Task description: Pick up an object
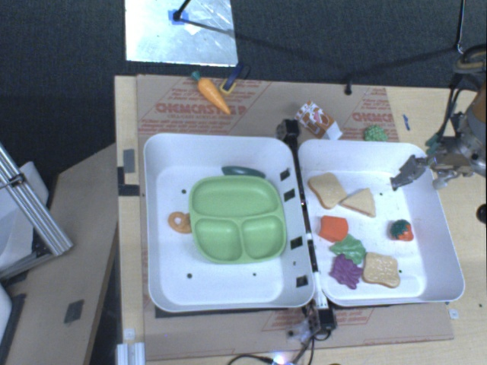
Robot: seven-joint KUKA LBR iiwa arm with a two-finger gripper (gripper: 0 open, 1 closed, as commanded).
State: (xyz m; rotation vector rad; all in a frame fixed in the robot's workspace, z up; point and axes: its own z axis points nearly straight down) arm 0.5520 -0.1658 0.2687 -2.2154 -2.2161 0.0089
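Noted near edge of right bin (445, 257): toast slice (381, 269), purple grapes (345, 271), green lettuce (348, 245), strawberry (402, 230). Beyond, gripper (405, 172) poised over bin's far right corner, apart from food; jaw state undeterminable. Farthest, red "CHEMCAST" lettering read on cardboard sheet (251, 101).

Right white bin (445, 242) holds flat toy foods: tan bread slice (327, 189) at ten o'clock, tan wedge (360, 201) beside it; orange block (333, 227), green leaf (348, 245), purple grapes (345, 270), toast (381, 269) toward six; strawberry (402, 230) at three.
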